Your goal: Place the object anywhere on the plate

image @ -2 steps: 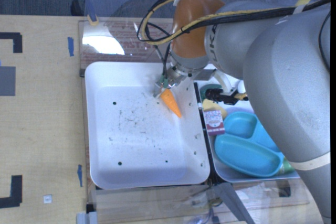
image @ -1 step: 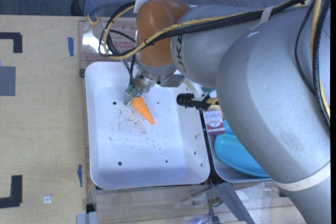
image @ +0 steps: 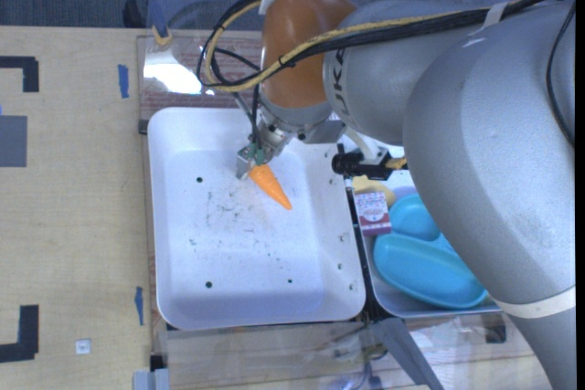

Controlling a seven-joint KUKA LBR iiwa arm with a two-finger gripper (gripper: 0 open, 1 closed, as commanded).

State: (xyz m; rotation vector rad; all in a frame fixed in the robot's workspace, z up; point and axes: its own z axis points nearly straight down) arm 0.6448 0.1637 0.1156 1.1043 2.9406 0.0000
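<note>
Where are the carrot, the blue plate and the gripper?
carrot [image: 272,185]: camera view, middle of its orange body, in the left bin.
blue plate [image: 430,274]: camera view, bare blue surface, in the right bin.
gripper [image: 252,158]: camera view, fingertips at the carrot's upper end.

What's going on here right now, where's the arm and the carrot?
The grey arm reaches in over the left bin, with its pincer down at the thick end of the orange carrot. The carrot sits tilted in the upper middle of that bin, and whether it is actually gripped cannot be told. The blue plate lies in the right bin, beside a small red-and-white packet. Nothing has reached the plate yet.
</note>
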